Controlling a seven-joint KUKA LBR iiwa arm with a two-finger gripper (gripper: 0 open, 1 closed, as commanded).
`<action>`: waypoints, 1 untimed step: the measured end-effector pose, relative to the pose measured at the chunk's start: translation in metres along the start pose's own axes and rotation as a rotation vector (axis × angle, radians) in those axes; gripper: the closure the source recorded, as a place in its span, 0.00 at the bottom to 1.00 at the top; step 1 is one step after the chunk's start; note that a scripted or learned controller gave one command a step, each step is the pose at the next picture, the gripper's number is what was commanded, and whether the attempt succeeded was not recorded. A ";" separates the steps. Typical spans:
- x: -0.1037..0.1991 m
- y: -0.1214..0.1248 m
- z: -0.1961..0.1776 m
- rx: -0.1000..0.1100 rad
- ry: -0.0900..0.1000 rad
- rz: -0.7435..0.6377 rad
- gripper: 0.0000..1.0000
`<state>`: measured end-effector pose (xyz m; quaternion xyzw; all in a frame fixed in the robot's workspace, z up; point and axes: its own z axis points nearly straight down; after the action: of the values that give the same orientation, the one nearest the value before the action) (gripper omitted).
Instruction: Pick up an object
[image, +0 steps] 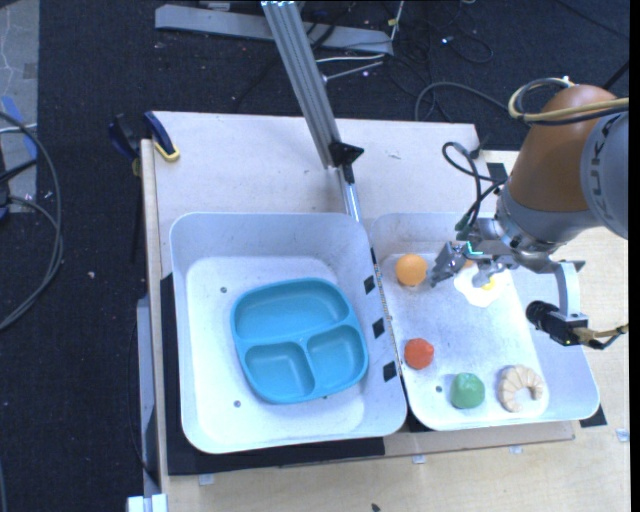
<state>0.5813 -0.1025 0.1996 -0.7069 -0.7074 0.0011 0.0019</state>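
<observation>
1. The gripper (462, 268) hangs over the right bin (570, 392), upper middle; whether its tool is spread or pinching, I cannot tell.
2. An orange ball (410, 270) lies just left of it.
3. A blue tray (299, 339) sits in the left bin (200, 300).

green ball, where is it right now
The green ball lies near the front edge of the right bin, between the red ball and the croissant-shaped toy.
</observation>
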 end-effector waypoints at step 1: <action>0.000 0.001 -0.001 -0.004 -0.001 0.000 0.00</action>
<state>0.5823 -0.1026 0.2009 -0.7067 -0.7075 0.0000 0.0001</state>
